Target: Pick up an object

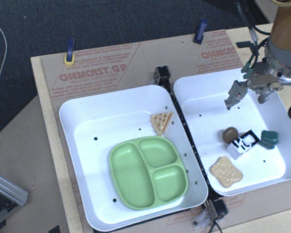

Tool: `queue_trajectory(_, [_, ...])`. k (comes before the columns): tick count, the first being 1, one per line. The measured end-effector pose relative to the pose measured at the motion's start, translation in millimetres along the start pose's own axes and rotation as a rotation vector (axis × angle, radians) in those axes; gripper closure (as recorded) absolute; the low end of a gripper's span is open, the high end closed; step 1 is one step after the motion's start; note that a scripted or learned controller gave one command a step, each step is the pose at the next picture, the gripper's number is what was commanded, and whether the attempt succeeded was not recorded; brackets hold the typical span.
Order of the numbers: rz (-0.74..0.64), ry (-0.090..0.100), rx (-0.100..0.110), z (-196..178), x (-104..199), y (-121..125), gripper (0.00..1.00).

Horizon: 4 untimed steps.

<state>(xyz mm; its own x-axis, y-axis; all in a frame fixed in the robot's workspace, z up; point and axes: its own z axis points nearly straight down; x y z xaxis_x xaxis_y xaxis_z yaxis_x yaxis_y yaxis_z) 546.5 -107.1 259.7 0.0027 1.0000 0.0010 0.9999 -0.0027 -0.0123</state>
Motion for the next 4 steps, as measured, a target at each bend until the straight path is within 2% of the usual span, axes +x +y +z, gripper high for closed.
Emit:
queue_trajectory(1, [-0.003,-0.001,-0.013,-6,0,2,0.0])
queue_trajectory(2, [-0.002,0.0,-0.007,37,1,-2,0.0])
queue_trajectory(4, [-0.001,0.001,-0.004,157,-11,-5,0.0])
